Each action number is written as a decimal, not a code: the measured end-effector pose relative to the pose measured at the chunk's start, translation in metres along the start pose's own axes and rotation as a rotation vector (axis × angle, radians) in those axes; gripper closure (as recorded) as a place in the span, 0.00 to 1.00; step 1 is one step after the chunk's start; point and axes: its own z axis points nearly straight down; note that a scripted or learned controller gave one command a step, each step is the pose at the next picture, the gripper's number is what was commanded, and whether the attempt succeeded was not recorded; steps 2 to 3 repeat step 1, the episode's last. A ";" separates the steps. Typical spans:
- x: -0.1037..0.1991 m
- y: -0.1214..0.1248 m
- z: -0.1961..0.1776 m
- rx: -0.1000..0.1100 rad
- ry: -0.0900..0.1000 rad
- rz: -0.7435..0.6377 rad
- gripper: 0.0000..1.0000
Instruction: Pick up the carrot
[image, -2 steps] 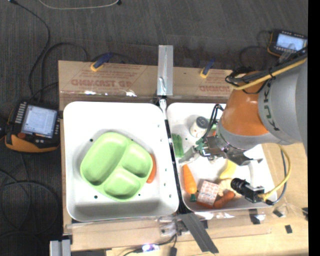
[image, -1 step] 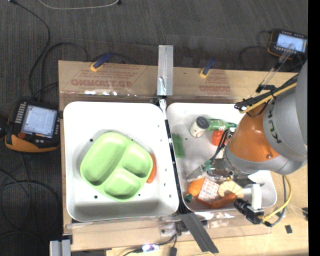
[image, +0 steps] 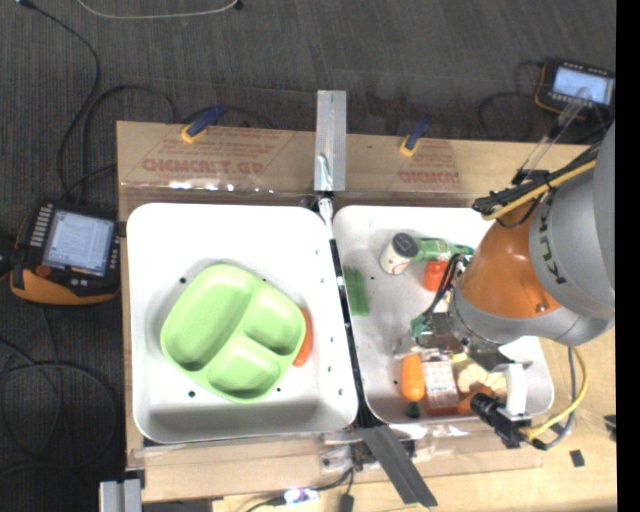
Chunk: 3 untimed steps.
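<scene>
Currently the carrot (image: 411, 375) is seen lying in the right bin (image: 372, 300) near its lower edge, just beside the gripper (image: 437, 335), whose open-or-closed state cannot be told under the wrist

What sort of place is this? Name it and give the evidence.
Most likely a robotics lab test bench: a grey and orange arm reaches over two white bins, handheld control pendants lie on dark carpet with cables, and the bins hold toy items such as a green divided plate.
</scene>
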 end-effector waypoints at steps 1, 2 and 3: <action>0.065 0.016 -0.106 0.017 -0.004 0.195 1.00; 0.065 0.016 -0.106 0.017 -0.004 0.195 1.00; 0.065 0.016 -0.106 0.017 -0.004 0.195 1.00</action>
